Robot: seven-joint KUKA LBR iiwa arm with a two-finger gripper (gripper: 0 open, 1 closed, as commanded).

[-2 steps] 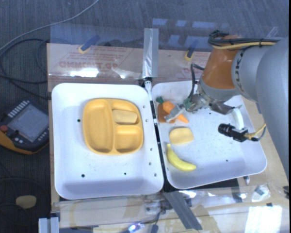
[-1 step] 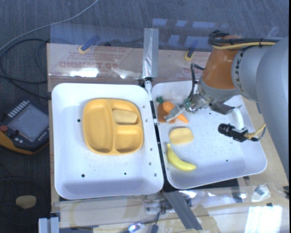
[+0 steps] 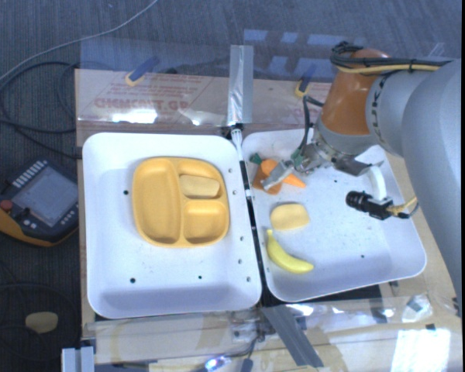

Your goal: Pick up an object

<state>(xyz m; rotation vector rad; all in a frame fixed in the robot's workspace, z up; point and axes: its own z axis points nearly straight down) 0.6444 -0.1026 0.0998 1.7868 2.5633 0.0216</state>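
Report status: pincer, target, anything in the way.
Pincer down at the orange carrot, right bin's far-left corner; grip unconfirmed. Pale block and banana lie nearer, apart. Bin wall crowds the carrot.

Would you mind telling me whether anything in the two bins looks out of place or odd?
Nothing stands out. The yellow divided tray lies flat in the left bin; the banana and carrot rest in the right bin.
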